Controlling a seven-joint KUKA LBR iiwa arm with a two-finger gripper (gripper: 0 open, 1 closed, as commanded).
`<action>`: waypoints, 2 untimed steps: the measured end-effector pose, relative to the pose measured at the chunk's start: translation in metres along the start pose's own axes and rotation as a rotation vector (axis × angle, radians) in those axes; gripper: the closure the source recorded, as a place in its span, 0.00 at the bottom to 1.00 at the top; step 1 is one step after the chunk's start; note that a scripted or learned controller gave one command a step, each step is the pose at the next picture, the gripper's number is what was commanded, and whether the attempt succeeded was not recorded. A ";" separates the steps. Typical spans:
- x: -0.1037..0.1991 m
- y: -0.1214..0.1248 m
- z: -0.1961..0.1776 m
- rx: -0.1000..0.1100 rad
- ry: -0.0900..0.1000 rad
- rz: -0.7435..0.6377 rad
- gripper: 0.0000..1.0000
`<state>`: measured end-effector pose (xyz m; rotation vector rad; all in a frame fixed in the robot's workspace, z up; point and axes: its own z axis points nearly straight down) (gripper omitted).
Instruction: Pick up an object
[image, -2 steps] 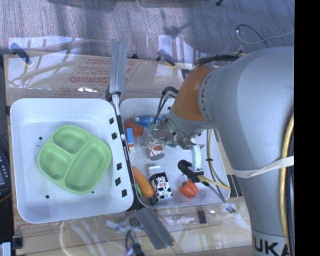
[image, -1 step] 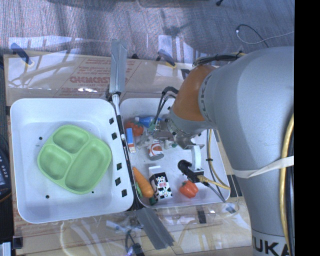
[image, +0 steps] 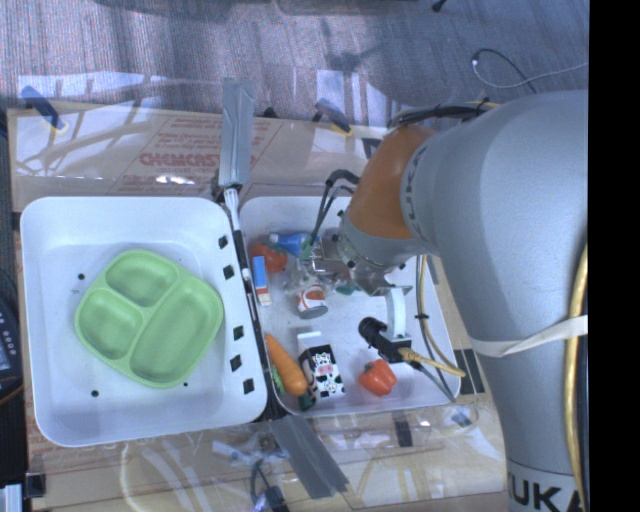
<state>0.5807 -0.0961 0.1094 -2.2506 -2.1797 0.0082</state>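
Observation:
My gripper (image: 318, 266) hangs low over the upper middle of the right bin (image: 440, 392). Just below it lies a small white and orange piece (image: 312, 299). A blue item (image: 290, 242) and a red item (image: 268, 256) lie to its left, near the bin's upper left corner. A blue and orange stick (image: 260, 280) rests along the left wall. An orange carrot (image: 287, 366), a cow-patterned box (image: 322, 372) and a red pepper (image: 377, 378) lie at the front of that bin. The arm hides the bin's right part.
The left bin (image: 50, 250) holds a green divided plate (image: 150, 317). A metal divider (image: 236, 150) runs between the two bins. The big grey arm (image: 510, 250) covers the right side of the view.

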 end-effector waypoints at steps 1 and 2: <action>0.066 0.047 -0.084 -0.009 -0.002 -0.060 1.00; 0.119 0.043 -0.155 -0.009 -0.002 -0.015 1.00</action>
